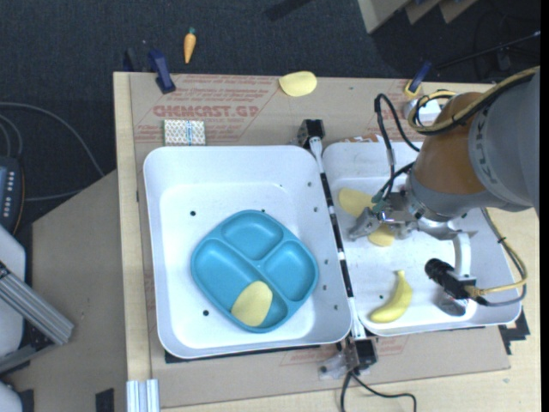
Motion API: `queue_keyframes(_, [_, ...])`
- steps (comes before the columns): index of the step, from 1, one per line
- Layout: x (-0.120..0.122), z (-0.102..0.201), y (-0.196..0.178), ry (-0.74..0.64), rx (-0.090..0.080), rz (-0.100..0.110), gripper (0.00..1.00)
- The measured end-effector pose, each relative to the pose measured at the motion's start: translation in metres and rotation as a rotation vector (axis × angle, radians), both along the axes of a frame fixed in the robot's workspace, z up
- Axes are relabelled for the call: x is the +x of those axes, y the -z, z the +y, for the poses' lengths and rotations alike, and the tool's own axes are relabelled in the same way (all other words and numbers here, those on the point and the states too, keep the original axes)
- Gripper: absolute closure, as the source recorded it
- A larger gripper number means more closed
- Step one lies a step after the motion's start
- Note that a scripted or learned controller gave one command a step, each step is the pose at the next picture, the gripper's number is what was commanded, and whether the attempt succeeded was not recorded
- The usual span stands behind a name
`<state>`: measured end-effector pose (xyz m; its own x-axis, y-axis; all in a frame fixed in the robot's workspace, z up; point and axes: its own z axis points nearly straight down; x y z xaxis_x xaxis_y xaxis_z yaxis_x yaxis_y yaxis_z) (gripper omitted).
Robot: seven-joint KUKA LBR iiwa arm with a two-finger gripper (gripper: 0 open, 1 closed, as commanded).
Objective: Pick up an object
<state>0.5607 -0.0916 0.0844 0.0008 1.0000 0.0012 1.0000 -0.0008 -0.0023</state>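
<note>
Here, right of frame centre in the right bin (480, 316), the gripper (377, 223) has its jaws spread, a small yellow piece (382, 239) lying just below them, unpinched, touching or not unclear.

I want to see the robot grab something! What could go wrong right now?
The gripper sits low in the right bin, squeezed between two small yellow pieces, so it might close on the gap and come up with nothing, or just nudge one aside. It is also close to the divider between the bins, so it could bump that edge. The banana lies near the bin's front wall, which could make it awkward to grab later.
</note>
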Motion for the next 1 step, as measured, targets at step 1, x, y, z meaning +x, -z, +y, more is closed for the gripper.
queue_keyframes(1, [-0.0061, -0.0099, -0.0001, 0.0, 0.0, 0.0, 0.0])
